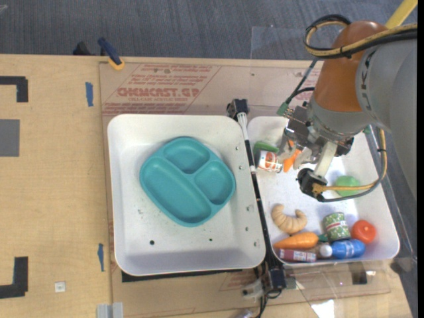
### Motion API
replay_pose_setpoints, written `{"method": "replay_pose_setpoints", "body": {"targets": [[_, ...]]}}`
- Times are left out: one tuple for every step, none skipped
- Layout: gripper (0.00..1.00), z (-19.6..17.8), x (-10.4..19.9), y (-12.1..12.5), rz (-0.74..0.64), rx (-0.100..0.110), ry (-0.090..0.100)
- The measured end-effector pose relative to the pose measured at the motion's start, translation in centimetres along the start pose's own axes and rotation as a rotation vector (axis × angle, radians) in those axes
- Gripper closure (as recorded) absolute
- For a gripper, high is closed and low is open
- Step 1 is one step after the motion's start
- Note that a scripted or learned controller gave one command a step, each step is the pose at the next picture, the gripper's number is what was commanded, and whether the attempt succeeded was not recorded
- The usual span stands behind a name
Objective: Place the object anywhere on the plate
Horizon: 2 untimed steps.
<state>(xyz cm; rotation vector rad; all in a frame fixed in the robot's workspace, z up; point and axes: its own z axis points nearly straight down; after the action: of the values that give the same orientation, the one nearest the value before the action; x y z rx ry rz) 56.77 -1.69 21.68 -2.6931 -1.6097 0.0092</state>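
Faintly, red "CHEMCAST" lettering [158, 91] on cardboard [66, 197].

A tan wooden bench [53, 197] with black corner marks [16, 88] and blue tape strips [89, 94] carries a printed cardboard sheet [165, 88], with grey-blue carpet floor [165, 12] beyond its far edge under even light.

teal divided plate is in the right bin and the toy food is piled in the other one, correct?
Not quite: the camera view shows the teal plate in the left bin. The toy food, such as the croissant and carrot, lies in the right bin.
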Motion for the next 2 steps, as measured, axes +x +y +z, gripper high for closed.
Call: {"method": "replay_pose_setpoints", "body": {"targets": [[1.0,3.45,6.14,-4.06,0.117,0.007,0.0],[0.0,3.31,5.98,-3.9,0.119,0.004,0.0]]}}
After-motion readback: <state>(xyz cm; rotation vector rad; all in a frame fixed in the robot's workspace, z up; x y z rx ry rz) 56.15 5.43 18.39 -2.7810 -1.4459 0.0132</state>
